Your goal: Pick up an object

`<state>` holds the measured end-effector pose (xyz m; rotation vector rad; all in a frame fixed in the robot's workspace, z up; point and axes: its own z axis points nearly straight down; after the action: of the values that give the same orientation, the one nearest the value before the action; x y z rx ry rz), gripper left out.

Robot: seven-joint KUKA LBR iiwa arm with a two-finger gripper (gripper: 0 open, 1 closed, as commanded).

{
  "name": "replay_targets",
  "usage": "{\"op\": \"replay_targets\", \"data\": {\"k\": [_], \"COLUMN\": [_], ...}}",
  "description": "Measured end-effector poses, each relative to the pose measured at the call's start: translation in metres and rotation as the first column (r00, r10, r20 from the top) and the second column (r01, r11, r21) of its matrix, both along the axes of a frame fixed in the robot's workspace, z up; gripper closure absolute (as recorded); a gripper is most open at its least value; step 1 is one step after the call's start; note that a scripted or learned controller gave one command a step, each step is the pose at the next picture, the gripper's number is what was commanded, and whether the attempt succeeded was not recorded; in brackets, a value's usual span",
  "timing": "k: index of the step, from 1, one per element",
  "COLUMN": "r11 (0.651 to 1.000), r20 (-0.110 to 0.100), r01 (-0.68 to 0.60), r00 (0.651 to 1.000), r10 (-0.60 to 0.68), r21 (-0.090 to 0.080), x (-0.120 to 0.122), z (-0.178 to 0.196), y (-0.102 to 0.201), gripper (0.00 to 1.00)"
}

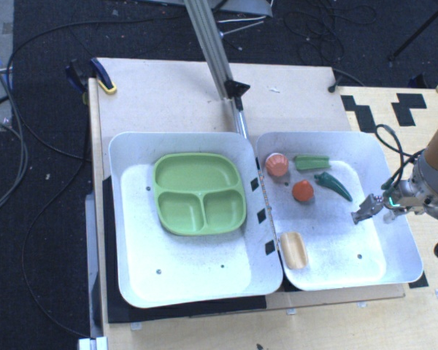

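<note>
A: We see 2 white bins on the bench. The left bin holds a green divided plate with 3 compartments.

B: And the right bin holds 5 items: a pale red ball and a green pickle near the far wall, a red tomato just below them, a dark green pepper beside it, and a tan bread roll near the divider.

A: Where do we place the gripper?

B: Over the right bin's right side, low, apart from every item; the pepper is nearest. Whether its jaws are apart or together, we cannot tell.
</note>
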<state>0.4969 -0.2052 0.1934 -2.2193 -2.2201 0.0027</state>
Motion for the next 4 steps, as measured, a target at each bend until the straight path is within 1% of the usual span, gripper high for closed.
{"op": "replay_targets", "data": {"k": [1, 2, 3, 4], "r11": [1.0, 1.0, 1.0, 1.0], "r20": [0.002, -0.001, 0.0, 0.004], "r01": [0.0, 0.001, 0.001, 0.002], "r00": [1.0, 1.0, 1.0, 1.0], "r10": [0.0, -0.001, -0.001, -0.002], "r21": [-0.001, 0.001, 0.0, -0.001], "x": [0.001, -0.008, -0.008, -0.007], "z": [0.001, -0.046, -0.099, -0.087], "y": [0.0, 0.0, 0.001, 0.0], "gripper": [0.0, 0.0, 0.0, 1.0]}}
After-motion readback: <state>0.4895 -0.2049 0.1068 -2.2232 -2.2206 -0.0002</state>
